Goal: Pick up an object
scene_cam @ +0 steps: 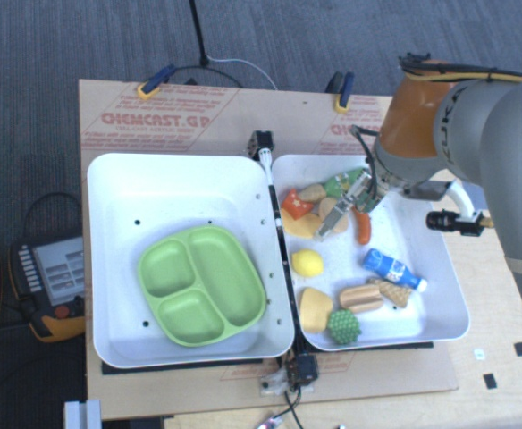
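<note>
The hand (340, 211) of the grey arm with the orange band is low in the right shallow white bin (442, 275), at its far left part. Whether it is wide or narrow, I cannot tell. It is over a pale yellow flat piece (304, 228), just beside a red tomato-like toy (295, 207) and a thin red sausage-like toy (363, 226). A yellow plastic lemon (307, 263) lies a little nearer. The left white bin (118, 186) carries a green divided plate (202, 284).
</note>
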`<state>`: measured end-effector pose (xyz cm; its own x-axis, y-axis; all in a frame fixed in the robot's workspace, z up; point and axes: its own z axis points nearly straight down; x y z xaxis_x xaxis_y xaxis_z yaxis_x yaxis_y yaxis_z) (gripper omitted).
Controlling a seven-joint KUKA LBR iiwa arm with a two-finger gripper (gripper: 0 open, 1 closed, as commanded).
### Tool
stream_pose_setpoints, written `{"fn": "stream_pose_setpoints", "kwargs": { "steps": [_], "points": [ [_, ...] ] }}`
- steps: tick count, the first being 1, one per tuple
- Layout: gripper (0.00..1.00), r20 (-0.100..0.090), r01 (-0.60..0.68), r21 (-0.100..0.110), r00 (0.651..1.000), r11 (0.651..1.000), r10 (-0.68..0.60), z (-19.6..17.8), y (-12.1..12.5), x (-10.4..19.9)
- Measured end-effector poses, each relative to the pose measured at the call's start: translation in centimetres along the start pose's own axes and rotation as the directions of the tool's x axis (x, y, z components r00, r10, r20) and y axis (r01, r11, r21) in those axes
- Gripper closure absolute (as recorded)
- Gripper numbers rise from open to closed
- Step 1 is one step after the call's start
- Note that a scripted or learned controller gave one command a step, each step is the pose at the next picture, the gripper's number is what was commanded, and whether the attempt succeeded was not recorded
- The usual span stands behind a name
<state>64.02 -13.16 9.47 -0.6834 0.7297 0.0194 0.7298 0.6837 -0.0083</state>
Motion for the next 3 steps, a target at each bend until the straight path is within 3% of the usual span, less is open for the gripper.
{"fn": "stream_pose_setpoints", "kwargs": {
  "steps": [1, 2, 3],
  "points": [
    [0.00, 0.047, 0.581, 0.005, 0.813, 0.814, -0.580, 0.2, -1.0, 2.7],
    [0.00, 0.048, 0.735, 0.012, 0.677, 0.678, -0.734, 0.2, -3.4, 4.7],
    [0.00, 0.040, 0.875, 0.028, 0.481, 0.482, -0.876, 0.1, -2.7, 4.3]
  ]
}}
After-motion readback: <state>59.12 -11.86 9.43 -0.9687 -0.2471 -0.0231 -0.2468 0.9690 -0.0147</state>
